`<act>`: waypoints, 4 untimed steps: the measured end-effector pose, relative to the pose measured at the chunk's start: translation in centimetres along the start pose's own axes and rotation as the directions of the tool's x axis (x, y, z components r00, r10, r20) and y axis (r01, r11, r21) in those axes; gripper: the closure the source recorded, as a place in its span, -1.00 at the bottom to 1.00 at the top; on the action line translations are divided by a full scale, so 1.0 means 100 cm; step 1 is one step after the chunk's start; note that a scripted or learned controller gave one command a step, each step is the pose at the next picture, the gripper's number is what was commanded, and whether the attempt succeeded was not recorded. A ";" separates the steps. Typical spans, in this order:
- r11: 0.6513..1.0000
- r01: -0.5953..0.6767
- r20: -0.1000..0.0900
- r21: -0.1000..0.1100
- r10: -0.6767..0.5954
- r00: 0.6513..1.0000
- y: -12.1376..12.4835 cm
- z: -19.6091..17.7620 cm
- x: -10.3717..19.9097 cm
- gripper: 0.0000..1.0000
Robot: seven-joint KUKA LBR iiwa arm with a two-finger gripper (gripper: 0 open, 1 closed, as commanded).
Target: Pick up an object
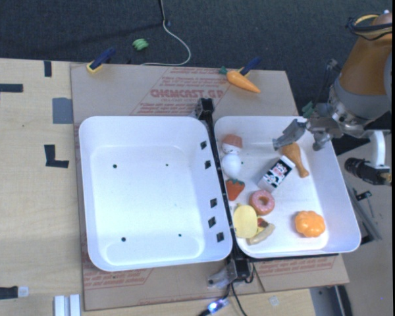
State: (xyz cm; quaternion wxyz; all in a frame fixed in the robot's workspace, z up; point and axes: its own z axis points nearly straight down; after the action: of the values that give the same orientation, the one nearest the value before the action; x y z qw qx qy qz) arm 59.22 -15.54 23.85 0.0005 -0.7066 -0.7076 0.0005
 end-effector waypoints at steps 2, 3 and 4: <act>1.000 0.000 0.012 -0.028 0.000 1.000 0.023 0.120 0.052 1.00; 0.999 0.001 0.012 -0.032 -0.001 1.000 -0.007 0.130 0.049 1.00; 0.999 0.002 0.010 -0.034 -0.001 1.000 -0.017 0.131 0.048 1.00</act>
State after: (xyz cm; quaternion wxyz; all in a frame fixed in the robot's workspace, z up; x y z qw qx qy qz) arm 57.51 -10.78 10.74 -0.0152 -0.7059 -0.7081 -0.0080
